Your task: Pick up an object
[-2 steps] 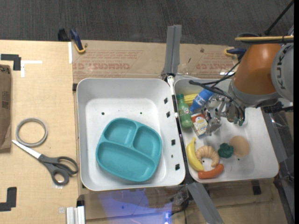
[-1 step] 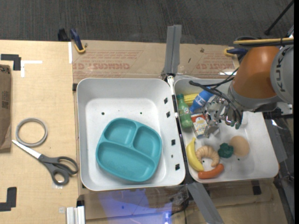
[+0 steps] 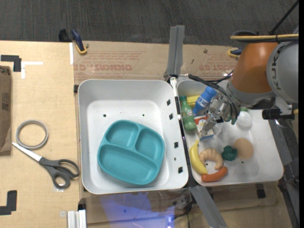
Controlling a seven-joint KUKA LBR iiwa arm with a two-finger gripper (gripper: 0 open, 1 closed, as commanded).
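The gripper (image 3: 211, 122) hung low in the right bin (image 3: 259, 172) over a small white-and-red packet (image 3: 207, 128), perhaps touching it, its grip unreadable, with a banana (image 3: 195, 156) and croissant (image 3: 212, 156) nearby.

Smooth glossy white plastic bins (image 3: 90, 127), matt teal plastic tray (image 3: 131, 152), raw brown cardboard backing (image 3: 118, 63).

I see a teal divided plate (image 3: 131, 152) in the white left bin (image 3: 90, 127), well left of the gripper (image 3: 212, 119). Below the gripper: yellow banana (image 3: 195, 158), tan croissant (image 3: 212, 156), orange carrot (image 3: 214, 175), dark green lump (image 3: 229, 153).
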